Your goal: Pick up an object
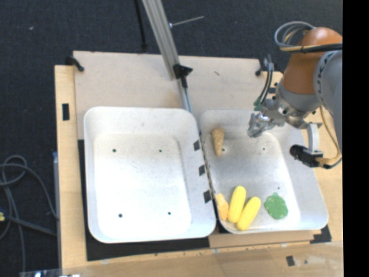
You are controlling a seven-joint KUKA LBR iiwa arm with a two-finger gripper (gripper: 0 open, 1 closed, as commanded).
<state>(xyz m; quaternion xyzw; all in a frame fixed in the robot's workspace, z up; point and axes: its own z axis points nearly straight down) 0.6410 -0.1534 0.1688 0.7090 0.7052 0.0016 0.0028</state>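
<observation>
Objects in the right bin (300, 172): two yellow (243, 206), one tan (218, 141), one green (276, 206); gripper (256, 127) state unclear.

Even, diffuse overhead light; white bins (144, 172) bright, near overexposed; dark floor (34, 16) underexposed. Shadows soft, short. Overall slightly soft focus, coarse resolution; no marked edge distortion.

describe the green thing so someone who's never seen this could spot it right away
Look in the right-hand bin, the one under the arm's gripper. Go to its near right corner, where a small lumpy green object lies flat. It sits just right of two yellow corn-like pieces and is the only green item there.
</observation>
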